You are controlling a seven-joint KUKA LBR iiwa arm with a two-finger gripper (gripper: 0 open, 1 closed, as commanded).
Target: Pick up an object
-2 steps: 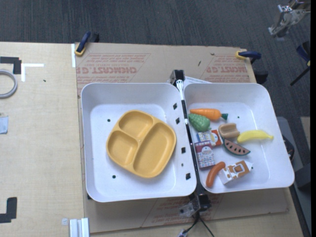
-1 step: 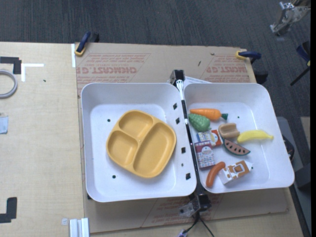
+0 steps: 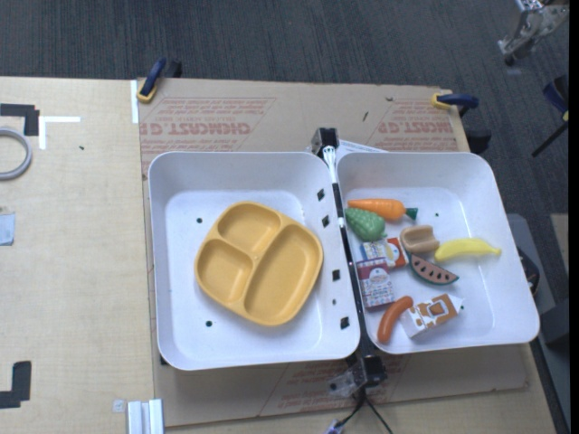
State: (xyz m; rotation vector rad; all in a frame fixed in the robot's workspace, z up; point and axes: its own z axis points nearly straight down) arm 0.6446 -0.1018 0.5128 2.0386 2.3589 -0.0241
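The right bin (image 3: pixel 479 183) holds several toy foods: an orange carrot (image 3: pixel 378 208), a green vegetable (image 3: pixel 365 225), a brown bun (image 3: pixel 419 238), a yellow banana (image 3: pixel 466 250), a watermelon slice (image 3: pixel 432 270), two small cartons (image 3: pixel 374 273), a red sausage (image 3: pixel 393 318) and a white and orange carton (image 3: pixel 432 315). A yellow divided plate (image 3: pixel 259 262) lies in the left bin (image 3: pixel 172 242).
Both bins rest on a cardboard sheet (image 3: pixel 235 120) held by blue and yellow clamps (image 3: pixel 152 78) at its far corners. Black clips (image 3: pixel 325 140) join the bins along the shared wall. A wooden bench (image 3: pixel 63 269) extends to the left.
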